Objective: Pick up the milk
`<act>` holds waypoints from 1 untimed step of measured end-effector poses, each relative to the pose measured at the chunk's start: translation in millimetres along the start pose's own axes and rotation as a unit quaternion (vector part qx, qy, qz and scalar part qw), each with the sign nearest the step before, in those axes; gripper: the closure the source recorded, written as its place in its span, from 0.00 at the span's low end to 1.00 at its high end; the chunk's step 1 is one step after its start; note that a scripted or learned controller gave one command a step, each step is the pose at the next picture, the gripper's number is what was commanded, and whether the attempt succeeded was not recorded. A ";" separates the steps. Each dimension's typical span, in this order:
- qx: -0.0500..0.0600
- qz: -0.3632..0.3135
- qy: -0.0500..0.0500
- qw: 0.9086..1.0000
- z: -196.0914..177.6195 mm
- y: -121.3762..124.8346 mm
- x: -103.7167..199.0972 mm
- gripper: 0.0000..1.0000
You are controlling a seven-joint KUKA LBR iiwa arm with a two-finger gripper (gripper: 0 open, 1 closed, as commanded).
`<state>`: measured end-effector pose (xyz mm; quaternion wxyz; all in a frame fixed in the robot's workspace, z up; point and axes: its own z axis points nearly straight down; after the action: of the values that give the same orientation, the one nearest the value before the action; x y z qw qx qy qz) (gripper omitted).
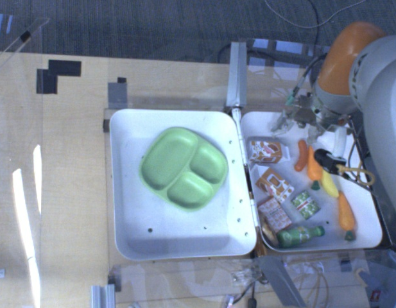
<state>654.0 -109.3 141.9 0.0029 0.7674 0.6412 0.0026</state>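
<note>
At the near rim of the right bin (376, 236), farthest from the fingers, a green bottle (300, 235) lies on its side. Just beyond it to the view's left is a pink-and-white packet (275, 214), and to the right a carrot (345, 214) lies with its tip pointing toward the fingers.

A step closer to the fingers sits the milk carton (305, 204), small, green and white, as best the view lets me judge. It is in the middle of the bin, on the near side of the fingers and well apart from them, with nothing gripping it. Beside it, leftward, is an orange-and-white box (275, 183), and rightward a yellow piece (328, 184).

Closer again lie two orange sticks (303, 155), side by side, just below the fingers. A red-and-white snack bag (266, 150) lies below and left of them.

The gripper (295, 128) hovers over the far end of this bin. Its fingers (279, 124) stand spread apart, released, with nothing between them.

Well to the left of the fingers, the left bin (130, 236) holds a green divided plate (183, 167). The pale wooden worktop (56, 191) lies around both bins.
</note>
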 end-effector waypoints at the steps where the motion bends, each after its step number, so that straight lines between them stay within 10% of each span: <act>1: -0.001 -0.002 0.001 1.000 39.4 -17.7 8.9 0.00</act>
<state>638.5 -97.4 102.4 0.0036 0.7662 0.6426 0.0039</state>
